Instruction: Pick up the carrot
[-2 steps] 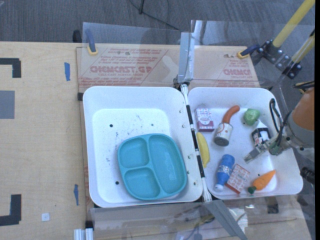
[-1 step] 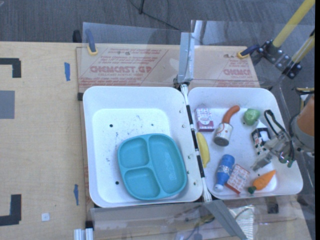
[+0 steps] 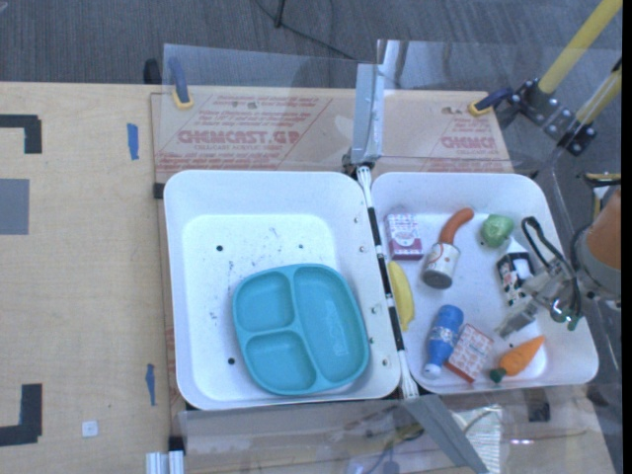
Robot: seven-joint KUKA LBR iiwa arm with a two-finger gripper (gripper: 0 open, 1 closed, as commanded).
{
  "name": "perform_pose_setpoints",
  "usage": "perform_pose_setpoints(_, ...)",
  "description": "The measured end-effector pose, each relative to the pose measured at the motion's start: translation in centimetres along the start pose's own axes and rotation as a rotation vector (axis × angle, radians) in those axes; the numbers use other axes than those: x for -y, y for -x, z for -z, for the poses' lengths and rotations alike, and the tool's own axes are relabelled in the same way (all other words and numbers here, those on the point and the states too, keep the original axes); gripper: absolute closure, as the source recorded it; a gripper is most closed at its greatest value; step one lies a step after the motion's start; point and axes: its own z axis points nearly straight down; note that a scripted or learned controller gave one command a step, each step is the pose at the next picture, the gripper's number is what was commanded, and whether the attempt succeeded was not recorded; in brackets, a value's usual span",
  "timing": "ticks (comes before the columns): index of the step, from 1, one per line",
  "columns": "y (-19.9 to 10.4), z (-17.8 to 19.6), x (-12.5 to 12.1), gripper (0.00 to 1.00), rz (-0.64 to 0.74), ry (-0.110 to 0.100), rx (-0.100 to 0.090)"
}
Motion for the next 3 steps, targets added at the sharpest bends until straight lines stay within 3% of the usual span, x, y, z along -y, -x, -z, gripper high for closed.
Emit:
perform_pose_setpoints(1, -0.55, 0.07, -0.31, 0.00, 0.150, -0.009, 0.019)
perform_pose_setpoints(2, 0.34, -0.04, 0.25, 0.00, 0.132, 0.001, 0.003)
perform_pose_setpoints(3, 0.17, -0.01, 0.23, 0.00, 0.197, -0.004, 0.012)
